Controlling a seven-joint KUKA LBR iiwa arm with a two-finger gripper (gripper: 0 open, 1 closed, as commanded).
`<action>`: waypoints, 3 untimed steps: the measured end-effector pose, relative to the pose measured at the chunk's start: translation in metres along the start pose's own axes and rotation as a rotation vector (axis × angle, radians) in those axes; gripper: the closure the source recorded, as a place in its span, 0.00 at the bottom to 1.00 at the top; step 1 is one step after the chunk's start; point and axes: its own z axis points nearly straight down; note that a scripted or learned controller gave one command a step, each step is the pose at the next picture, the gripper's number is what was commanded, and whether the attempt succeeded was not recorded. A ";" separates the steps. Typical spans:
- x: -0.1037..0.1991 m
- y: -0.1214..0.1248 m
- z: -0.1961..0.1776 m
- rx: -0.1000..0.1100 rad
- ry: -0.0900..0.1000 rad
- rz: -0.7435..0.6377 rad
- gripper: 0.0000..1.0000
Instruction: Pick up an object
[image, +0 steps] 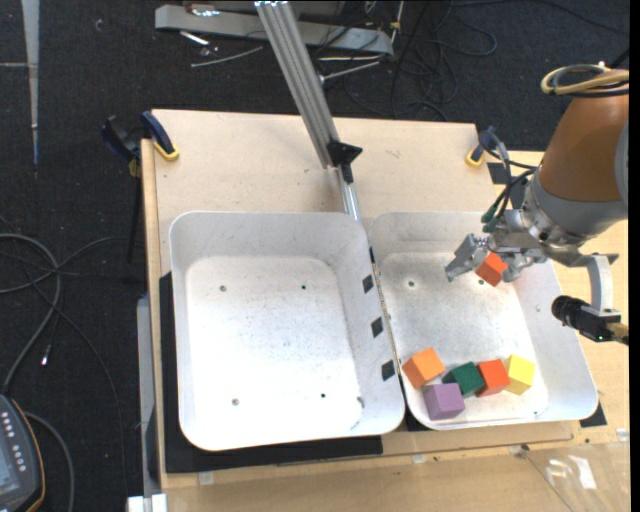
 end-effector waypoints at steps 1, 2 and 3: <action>-0.081 0.036 -0.046 -0.007 -0.006 0.005 0.00; -0.096 0.100 0.128 0.003 -0.001 -0.002 0.00; -0.070 0.075 0.144 0.002 0.000 -0.003 0.00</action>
